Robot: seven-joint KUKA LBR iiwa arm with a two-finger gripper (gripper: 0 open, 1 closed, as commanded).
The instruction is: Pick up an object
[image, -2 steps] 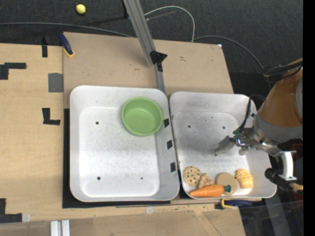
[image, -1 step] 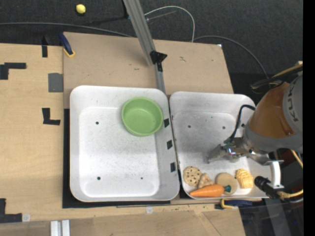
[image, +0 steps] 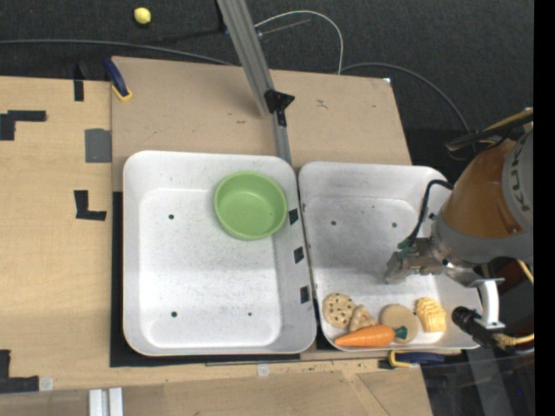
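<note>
Grey arm's tool [image: 401,267] low over the right bin [image: 364,180], its finger state impossible to tell, carrot [image: 368,337], cookie [image: 337,307], round bun [image: 398,319] and corn piece [image: 430,315] clustered along that bin's near edge, just below the tool, green bowl [image: 251,204] in the left bin [image: 139,232], well apart.

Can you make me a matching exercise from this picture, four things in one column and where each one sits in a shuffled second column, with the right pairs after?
Things:
1. green bowl
2. toy carrot
3. claw
4. yellow ball

Places:
A. over the right bin's floor, above the toy food
B. on the dark floor beyond the bench, far left
C. left bin, by its far right corner
D. along the right bin's near edge

Pairs: 1-C, 2-D, 3-A, 4-B
</note>
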